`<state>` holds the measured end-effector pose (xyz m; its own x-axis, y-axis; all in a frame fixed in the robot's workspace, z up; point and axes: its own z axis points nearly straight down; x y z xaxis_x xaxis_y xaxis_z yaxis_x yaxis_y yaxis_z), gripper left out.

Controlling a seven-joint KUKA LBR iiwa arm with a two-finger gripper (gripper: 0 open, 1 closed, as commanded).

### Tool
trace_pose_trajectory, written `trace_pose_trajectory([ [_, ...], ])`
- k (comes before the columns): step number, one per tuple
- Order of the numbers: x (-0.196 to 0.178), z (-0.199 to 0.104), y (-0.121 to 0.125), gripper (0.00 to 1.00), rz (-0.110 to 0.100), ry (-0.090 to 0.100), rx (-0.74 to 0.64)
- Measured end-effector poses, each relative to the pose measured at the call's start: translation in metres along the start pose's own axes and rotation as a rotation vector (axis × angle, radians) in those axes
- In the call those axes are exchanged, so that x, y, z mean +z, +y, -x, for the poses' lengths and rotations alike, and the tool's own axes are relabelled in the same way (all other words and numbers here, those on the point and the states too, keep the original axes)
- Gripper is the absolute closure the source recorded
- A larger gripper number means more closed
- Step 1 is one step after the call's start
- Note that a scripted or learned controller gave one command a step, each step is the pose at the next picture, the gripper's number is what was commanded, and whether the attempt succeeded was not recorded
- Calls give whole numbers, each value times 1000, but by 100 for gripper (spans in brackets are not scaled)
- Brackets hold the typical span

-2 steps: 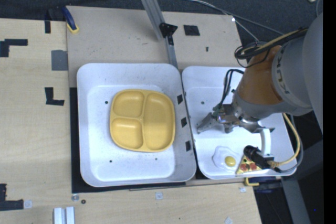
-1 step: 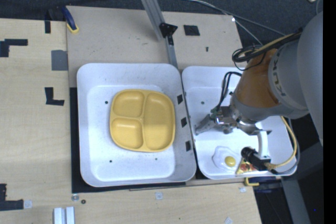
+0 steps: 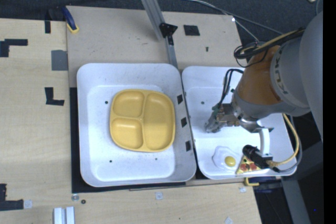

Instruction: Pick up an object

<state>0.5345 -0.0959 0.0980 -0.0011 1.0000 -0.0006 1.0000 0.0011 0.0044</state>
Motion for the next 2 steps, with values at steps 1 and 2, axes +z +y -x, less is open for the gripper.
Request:
trace_pose_trajectory([
  [1, -42, 0, 0, 100, -3, 1, 0],
  [2, -86, 6, 3, 100, -2, 0, 1],
])
